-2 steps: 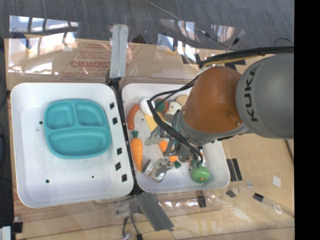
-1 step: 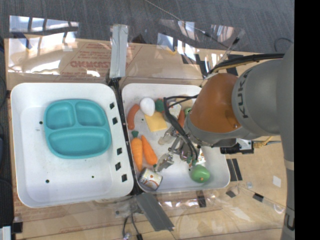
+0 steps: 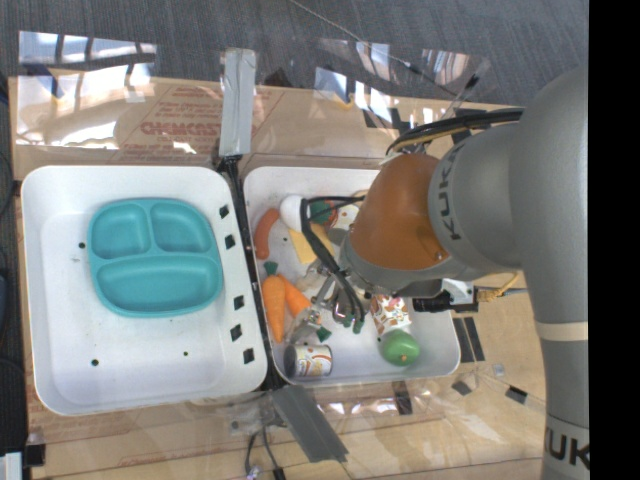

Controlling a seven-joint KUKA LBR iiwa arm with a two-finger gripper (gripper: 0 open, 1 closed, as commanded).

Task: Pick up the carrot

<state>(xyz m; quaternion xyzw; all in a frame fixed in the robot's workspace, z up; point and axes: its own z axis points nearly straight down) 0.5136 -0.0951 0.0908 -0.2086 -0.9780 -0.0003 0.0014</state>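
I saw the carrot (image 3: 277, 306) lying along the left wall of the right bin (image 3: 440, 363), orange and stubby, with a second orange piece (image 3: 298, 299) touching its right side. The tool (image 3: 322, 308) hung low over the middle of that bin, just right of the carrot, and nothing sat between its fingers that I could make out; whether it was released or clenched I could not tell. A can (image 3: 309, 359) lay near the bin's near-left corner, and a green fruit (image 3: 400, 348) rested toward the near right. A reddish sausage-shaped piece (image 3: 265, 232) lay farther back by the left wall. In the left bin (image 3: 50, 348) a teal divided plate (image 3: 155, 256) sat flat.
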